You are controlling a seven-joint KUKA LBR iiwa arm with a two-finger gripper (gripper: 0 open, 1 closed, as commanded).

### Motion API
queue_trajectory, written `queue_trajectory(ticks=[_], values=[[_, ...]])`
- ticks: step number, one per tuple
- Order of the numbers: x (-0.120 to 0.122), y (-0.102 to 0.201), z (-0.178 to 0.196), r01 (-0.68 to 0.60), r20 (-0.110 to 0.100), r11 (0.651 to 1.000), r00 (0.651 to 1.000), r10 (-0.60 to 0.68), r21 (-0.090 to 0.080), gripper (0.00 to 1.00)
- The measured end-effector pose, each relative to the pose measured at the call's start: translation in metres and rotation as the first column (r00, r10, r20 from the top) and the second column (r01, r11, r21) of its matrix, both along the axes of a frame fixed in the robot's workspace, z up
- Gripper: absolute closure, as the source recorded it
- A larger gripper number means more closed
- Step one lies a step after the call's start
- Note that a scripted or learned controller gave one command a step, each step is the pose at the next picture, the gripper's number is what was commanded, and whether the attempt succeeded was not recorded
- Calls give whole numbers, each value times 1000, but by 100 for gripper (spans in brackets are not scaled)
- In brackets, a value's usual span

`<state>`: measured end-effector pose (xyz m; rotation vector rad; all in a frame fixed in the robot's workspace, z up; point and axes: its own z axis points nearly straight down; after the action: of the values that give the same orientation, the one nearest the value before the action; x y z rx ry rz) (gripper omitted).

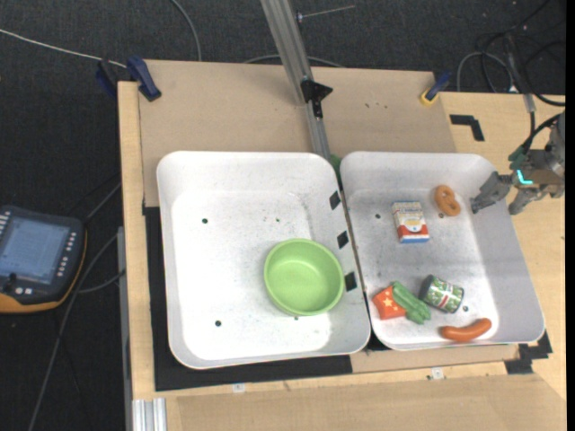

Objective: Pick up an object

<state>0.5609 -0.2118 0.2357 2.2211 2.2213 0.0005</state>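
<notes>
1. My fingers (505,196) hang spread and empty over the right bin's (526,281) far-right rim.
2. Nothing lifted yet: the nearest object, the orange ring (446,199), lies in that bin, apart from me.

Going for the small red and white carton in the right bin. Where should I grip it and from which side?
Take the carton from straight above, fingers closing across its narrow width, left edge to right edge. It appears to lie flat with its long axis running near to far, and bare bin floor shows on both long sides. The pretzel sits apart at its upper right, so approach looks unobstructed. The gripper hangs open near the bin's right rim.
</notes>
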Motion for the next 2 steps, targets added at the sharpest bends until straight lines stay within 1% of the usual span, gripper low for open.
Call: queue_trajectory(ticks=[1,2], values=[[0,0,0,0,0,1000,1000,0,0,0],[-2,7,-44,-1,-3,1000,1000,1,1,0]])
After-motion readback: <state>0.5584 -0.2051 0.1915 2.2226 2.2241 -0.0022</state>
